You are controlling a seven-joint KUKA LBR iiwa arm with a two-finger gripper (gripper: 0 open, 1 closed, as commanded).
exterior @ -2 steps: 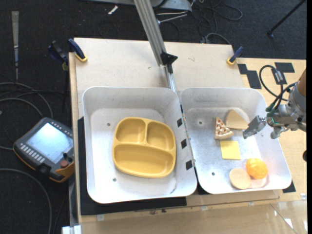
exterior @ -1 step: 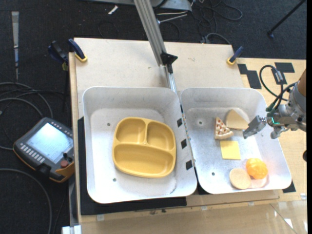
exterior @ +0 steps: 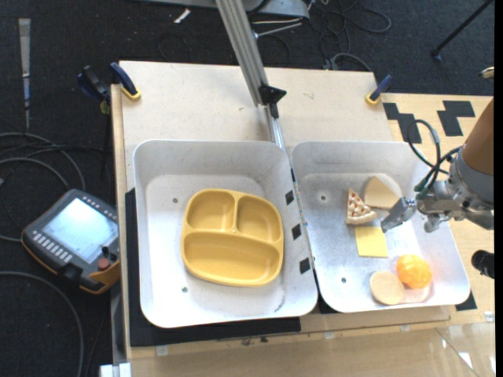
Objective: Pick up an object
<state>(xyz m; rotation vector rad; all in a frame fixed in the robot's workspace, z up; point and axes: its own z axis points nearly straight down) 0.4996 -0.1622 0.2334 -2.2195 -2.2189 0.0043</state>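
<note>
While yellow tray (exterior: 233,236) fills left bin (exterior: 149,210), food toys crowd right bin (exterior: 330,171).

no readable text, labels, numbers or signs anywhere

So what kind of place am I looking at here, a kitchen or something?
More likely a robotics lab than a kitchen. A robot arm's gripper reaches over a white bin of toy food, a handheld control pendant lies on the floor, and loose cables trail behind the bench.
</note>
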